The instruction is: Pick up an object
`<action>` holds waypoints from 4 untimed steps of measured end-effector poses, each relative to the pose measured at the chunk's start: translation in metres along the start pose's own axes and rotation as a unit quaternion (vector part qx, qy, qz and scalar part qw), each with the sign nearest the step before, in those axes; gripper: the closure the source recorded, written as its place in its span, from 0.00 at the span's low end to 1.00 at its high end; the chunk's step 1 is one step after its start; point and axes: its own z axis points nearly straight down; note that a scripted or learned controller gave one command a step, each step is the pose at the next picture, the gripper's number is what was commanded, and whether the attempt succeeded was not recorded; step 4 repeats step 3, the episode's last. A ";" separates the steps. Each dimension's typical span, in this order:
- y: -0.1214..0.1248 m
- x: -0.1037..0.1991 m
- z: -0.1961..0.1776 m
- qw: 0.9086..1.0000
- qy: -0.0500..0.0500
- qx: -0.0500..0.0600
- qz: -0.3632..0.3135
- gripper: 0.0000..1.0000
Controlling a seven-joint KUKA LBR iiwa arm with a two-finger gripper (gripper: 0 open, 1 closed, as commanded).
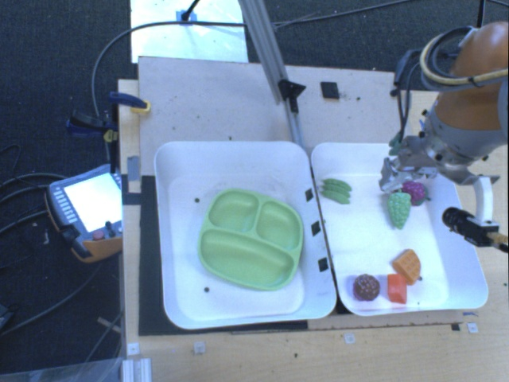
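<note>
Down over the right bin (469,289) we go: the arm (469,78) reaches in from the right, orange band up top, and its tool (398,177) sits low near the far side of that bin. It is right against a purple toy (413,190), with a green bumpy toy (399,208) just below it. Whether the tool is spread or pressed together, I cannot tell from this angle, and nothing is clearly pinched in it.

Across the same bin, a green pea pod (336,190) lies near the left wall, well apart from the tool. At the near edge sit a dark red ball (366,286), a red block (397,288) just beside it, and an orange piece (406,266) touching the block's upper side.

The left bin (179,293) carries a green divided plate (251,239). Both bins rest side by side on the counter (207,102).
</note>
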 end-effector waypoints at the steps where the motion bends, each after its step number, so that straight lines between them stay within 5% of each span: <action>1: -0.003 0.054 -0.004 1.000 0.000 0.000 0.000 1.00; 3: -0.006 0.170 0.006 1.000 0.001 0.000 0.000 1.00; 4: -0.006 0.170 0.006 1.000 0.001 0.000 0.000 1.00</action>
